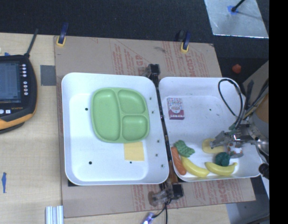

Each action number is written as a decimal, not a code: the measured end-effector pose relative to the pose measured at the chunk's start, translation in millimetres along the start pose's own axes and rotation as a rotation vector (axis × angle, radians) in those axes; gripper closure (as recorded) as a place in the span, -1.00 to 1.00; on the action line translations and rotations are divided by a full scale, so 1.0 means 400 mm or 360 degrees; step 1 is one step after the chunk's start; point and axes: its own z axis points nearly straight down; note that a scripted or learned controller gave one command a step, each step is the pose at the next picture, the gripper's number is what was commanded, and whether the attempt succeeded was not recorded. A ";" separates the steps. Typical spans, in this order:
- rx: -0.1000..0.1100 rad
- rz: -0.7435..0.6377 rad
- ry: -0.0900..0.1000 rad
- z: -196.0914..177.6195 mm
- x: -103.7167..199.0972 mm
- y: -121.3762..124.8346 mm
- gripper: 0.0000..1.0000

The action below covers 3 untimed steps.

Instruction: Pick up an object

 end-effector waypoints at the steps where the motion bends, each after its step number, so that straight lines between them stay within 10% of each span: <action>1: 0.0003 -0.0013 0.0010 0.126 0.041 0.080 -1.00; 2: 0.0002 -0.0016 0.0001 0.099 0.033 0.080 1.00; 3: -0.0005 -0.0001 -0.0003 -0.185 -0.061 0.084 1.00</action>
